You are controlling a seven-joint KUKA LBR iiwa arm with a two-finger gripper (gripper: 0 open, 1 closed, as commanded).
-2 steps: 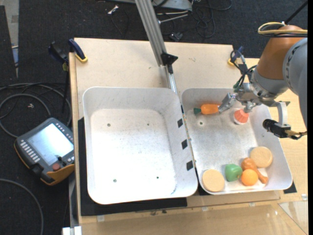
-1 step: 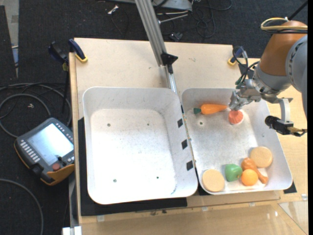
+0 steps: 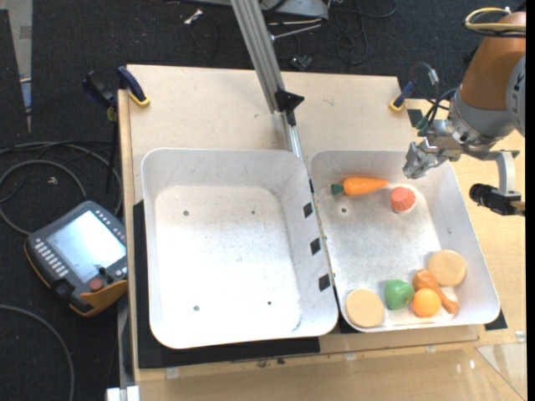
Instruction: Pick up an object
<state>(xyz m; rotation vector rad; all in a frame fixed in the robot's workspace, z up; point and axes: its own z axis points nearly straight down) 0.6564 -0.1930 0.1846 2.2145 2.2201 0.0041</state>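
My gripper (image 3: 415,167) hangs over the far right part of the right bin (image 3: 468,224), just above and to the right of an orange carrot (image 3: 364,186). A small pink-red round piece (image 3: 403,200) lies just below the gripper. In the bin's near right corner sit a tan disc (image 3: 365,307), a green piece (image 3: 398,291), an orange ball (image 3: 426,302) and a tan round bun (image 3: 447,267). Nothing shows between the gripper's tips.
The left bin (image 3: 167,249) lies beside the right one, split by a ridge with black clips (image 3: 318,245). A slanted metal pole (image 3: 263,53) crosses the far bench. A teach pendant (image 3: 79,257) rests on the floor at left.
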